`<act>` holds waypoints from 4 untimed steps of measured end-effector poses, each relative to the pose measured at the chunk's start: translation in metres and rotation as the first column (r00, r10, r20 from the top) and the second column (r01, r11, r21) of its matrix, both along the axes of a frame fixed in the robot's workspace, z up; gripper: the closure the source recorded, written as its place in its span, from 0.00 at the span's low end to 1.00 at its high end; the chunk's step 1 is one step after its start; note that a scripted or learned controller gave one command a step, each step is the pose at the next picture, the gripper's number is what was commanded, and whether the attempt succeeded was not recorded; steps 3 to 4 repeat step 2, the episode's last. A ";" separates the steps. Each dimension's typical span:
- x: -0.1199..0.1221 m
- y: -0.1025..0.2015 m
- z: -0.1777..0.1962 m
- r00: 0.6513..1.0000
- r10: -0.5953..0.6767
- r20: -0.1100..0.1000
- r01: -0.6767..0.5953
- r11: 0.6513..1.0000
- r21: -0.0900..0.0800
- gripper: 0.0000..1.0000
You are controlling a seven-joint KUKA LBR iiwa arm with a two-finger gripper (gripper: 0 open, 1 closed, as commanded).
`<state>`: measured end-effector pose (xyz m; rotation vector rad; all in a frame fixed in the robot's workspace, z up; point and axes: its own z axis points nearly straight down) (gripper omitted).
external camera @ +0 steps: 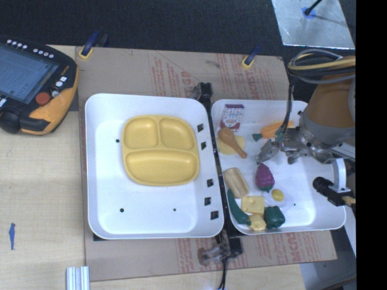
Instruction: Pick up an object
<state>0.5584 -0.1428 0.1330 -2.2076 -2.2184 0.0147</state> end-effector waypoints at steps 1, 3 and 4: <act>-0.033 0.049 -0.044 1.000 0.002 0.007 -0.002 1.000 0.000 0.00; -0.031 0.046 -0.031 1.000 0.001 0.011 -0.001 1.000 -0.003 1.00; -0.031 0.046 -0.031 1.000 0.001 0.011 -0.001 1.000 -0.003 1.00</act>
